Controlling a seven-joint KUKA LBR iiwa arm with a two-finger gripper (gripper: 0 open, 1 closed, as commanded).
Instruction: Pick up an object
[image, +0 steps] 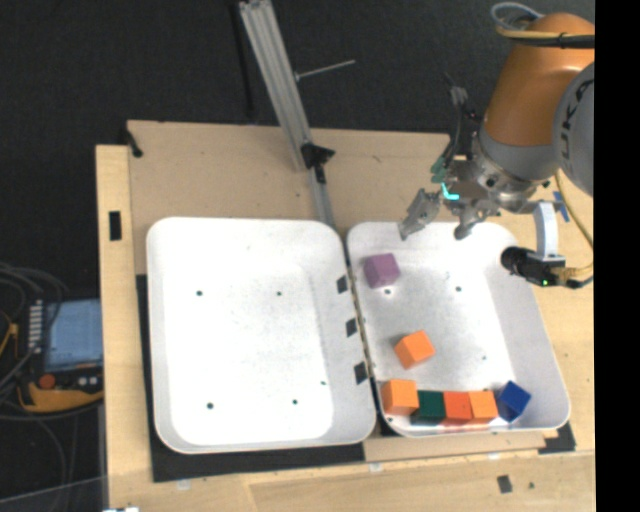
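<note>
My end effector (441, 220) hangs at the upper right of the frame, over the far edge of the right bin (520, 300), with its two fingers spread apart and nothing between them. Below it and to the left, a purple block (380, 269) lies near the bin's upper left corner. Toward the middle of the bin sits an orange block (414, 348), tilted, well apart from my fingers. Along the bin's near wall at the lower right of the frame runs a row: an orange cube (402, 395), a green one (431, 405), two more orange ones (458, 405) (483, 404), and a blue cube (513, 399) at the right end. The left bin (250, 330) lies beside it on the surface (200, 170).
</note>
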